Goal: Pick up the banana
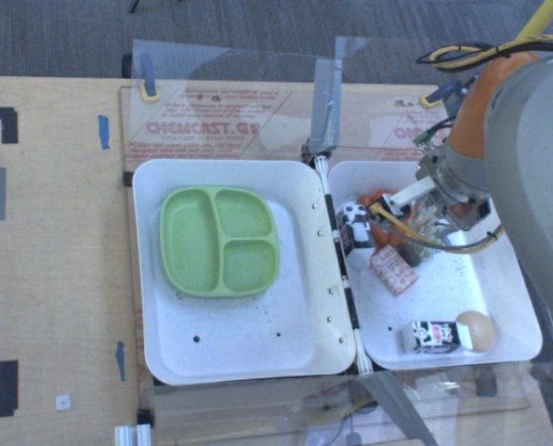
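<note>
My jaws sit low in the right bin [504,291], among clutter beside a pink packet [394,270]. Jaw opening: cannot tell. Green plate [218,242] lies in left bin [257,351].

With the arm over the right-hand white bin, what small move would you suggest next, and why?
Probably raise the gripper slightly, straight up. It hangs over a heap in the shallow white right bin: a black-and-white spotted toy, an orange-red piece, a pink packet. What lies beneath it is hidden, so whether the banana is there I cannot tell.
</note>
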You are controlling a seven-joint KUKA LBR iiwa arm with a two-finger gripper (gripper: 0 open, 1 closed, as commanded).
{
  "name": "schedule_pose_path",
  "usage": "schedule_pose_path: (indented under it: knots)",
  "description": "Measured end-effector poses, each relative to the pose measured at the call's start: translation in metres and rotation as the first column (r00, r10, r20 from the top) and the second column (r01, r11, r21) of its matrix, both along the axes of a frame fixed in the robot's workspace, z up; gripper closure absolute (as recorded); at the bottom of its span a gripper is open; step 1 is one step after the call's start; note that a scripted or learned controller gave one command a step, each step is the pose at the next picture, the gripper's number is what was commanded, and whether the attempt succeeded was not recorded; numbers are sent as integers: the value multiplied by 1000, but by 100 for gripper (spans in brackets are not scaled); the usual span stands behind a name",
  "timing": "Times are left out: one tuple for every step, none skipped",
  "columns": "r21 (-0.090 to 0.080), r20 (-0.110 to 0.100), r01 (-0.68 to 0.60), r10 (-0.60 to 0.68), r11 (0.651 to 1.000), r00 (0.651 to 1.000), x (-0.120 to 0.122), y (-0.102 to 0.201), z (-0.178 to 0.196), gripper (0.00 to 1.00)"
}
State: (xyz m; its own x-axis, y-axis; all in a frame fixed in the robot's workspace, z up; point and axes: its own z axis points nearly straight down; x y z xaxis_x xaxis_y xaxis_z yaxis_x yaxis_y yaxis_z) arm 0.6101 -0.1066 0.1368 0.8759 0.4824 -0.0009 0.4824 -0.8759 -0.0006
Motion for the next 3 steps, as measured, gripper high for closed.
schedule_pose_path:
  knots:
    - [6,62,293,-292,956,954,-20,4,-24,100]
    - [0,30,291,-291,957,956,-41,5,-13,100]
    - [-2,56,308,-307,951,950,-75,3,-23,100]
